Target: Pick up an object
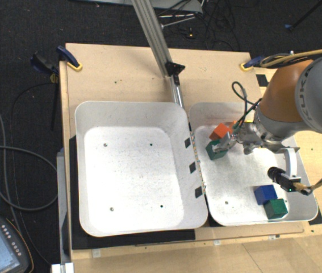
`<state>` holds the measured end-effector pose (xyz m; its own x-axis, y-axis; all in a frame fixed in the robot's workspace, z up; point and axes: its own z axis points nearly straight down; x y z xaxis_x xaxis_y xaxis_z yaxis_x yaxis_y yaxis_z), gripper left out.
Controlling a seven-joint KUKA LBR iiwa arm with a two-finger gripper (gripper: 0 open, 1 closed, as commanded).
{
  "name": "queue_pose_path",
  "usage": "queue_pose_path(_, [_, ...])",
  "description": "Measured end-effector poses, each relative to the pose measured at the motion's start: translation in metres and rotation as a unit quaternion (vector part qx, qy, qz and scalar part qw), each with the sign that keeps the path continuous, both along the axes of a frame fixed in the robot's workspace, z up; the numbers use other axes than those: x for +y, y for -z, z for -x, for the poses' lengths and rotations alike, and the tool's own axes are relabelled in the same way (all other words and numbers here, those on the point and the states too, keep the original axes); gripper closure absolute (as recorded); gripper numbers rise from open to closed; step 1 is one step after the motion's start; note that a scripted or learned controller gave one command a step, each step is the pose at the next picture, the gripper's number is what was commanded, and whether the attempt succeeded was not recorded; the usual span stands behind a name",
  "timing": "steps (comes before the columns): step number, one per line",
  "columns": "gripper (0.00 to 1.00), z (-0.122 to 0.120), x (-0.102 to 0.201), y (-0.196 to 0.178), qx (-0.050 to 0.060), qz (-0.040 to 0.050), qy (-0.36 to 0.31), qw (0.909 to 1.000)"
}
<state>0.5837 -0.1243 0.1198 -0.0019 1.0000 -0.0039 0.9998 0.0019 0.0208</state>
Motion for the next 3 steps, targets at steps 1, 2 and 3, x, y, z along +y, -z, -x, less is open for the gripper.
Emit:
queue_pose_path(1, [1.00, 0.000, 0.000, -0.009, -0.001, -0.0008, 0.001, 1.0000])
queue_pose_path(2, [1.00, -0.002, 0.002, -0.073, 0.007, -0.0010, -0.001, 1.0000])
queue_pose_path(3, [1.00, -0.004, 0.002, -0.105, 0.008, -0.0011, 0.000, 1.0000])
